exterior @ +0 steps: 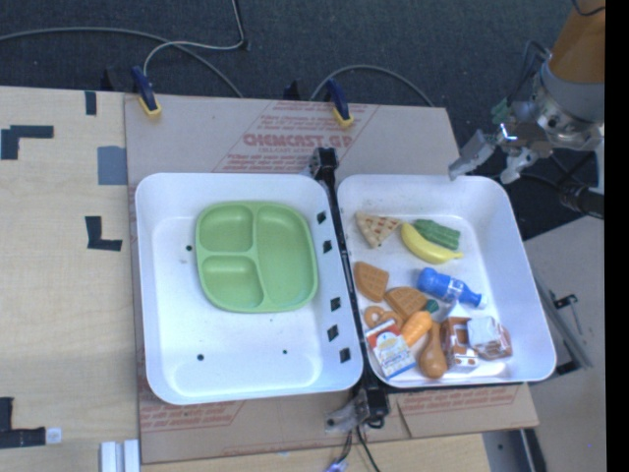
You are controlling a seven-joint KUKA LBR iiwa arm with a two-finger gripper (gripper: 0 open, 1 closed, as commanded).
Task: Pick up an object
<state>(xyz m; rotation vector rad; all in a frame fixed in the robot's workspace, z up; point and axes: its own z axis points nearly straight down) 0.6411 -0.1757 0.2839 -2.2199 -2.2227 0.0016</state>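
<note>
My gripper (488,163) hangs above the far right corner of the right bin (511,226), its two fingers spread open with nothing between them. Below it in that bin lie a yellow banana with a green piece (430,239), a waffle wedge (376,228), a blue bottle (448,287), an orange carrot (417,328), brown pastry pieces (371,281), a small carton (392,352) and a wrapped snack (477,341). All of them rest on the bin floor, apart from the gripper.
The left bin (157,293) holds a green divided plate (257,256). A black divider (334,254) joins the two bins. Blue and yellow clamps (145,90) and cables lie at the cardboard's far edge.
</note>
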